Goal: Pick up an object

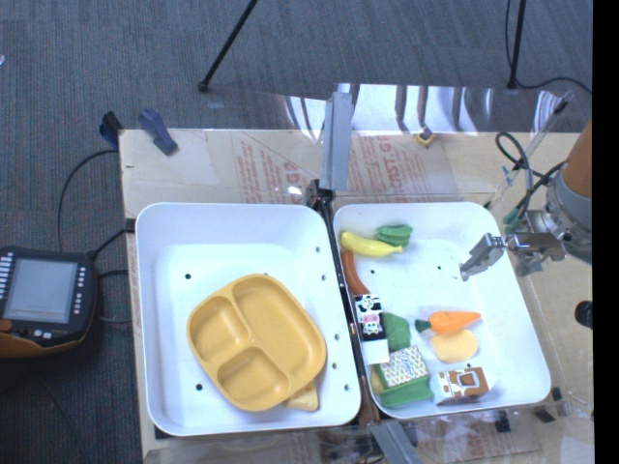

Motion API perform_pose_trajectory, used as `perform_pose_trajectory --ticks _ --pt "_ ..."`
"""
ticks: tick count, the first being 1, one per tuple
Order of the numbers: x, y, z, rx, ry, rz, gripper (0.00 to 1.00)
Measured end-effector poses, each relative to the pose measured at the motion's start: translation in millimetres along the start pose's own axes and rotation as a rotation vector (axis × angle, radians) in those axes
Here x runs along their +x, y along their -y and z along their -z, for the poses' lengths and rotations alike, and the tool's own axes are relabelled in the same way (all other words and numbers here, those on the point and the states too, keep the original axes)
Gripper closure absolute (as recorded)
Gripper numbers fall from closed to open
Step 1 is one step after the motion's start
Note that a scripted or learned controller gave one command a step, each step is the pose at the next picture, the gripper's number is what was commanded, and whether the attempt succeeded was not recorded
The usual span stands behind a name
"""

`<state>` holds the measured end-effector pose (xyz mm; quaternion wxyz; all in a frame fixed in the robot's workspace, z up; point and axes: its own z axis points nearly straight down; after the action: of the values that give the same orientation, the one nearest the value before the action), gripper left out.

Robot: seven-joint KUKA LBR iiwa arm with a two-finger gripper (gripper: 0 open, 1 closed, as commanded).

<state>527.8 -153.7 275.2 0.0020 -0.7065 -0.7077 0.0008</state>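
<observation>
Objects: banana (368, 246), carrot (453, 321) and small cartons are all lying in the right bin (527, 356), none lifted.
Gripper (481, 256): hovering over the bin's right part, fingers spread, pinching nothing.
Progress: grasp looks not yet made.
Left bin (164, 259): holding a yellow tray (256, 341).

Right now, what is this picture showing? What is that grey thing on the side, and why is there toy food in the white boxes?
One camera looks down from above a bench. The grey robot arm reaches in from the right; its metal two-finger gripper hovers over the right shallow white bin, holding nothing. That bin holds toy food: a yellow plastic banana, an orange toy carrot, a small cow-print carton. The left white bin holds a yellow divided plastic tray. The arm's job is picking something up.
</observation>
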Motion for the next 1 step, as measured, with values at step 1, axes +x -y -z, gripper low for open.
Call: perform_pose_trajectory --ticks 1 --pt "-13.1 -15.2 -168.0 0.012 -0.002 -0.267 0.00"
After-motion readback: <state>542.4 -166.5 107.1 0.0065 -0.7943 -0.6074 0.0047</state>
